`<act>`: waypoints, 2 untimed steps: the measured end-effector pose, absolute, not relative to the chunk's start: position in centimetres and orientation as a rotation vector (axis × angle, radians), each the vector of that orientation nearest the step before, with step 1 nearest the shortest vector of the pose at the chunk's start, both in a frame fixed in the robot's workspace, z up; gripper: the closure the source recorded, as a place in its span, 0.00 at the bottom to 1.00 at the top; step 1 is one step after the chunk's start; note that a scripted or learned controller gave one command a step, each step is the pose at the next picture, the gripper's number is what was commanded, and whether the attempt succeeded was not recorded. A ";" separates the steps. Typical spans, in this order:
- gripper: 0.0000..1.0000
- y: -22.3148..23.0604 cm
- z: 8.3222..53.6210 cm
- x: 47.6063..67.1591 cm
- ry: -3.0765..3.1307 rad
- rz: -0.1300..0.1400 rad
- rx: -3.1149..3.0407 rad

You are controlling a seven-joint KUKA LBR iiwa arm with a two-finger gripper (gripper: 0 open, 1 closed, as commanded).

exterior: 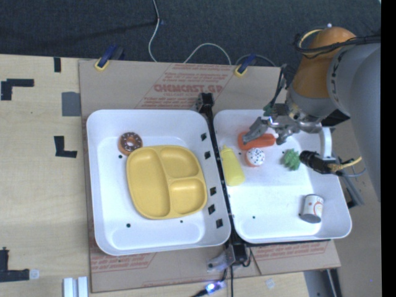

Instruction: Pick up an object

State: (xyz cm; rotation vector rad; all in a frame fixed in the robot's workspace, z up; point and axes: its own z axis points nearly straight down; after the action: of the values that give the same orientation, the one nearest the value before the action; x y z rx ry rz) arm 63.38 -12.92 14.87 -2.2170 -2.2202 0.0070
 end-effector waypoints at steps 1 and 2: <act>0.00 -12.8 10.2 62.5 -2.220 0.007 -2.217; 0.00 -12.9 8.5 62.6 -2.225 0.002 -2.223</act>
State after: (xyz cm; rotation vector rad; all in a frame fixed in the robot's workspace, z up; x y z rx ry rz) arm 62.58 -12.87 8.51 -2.2234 -2.2247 0.0022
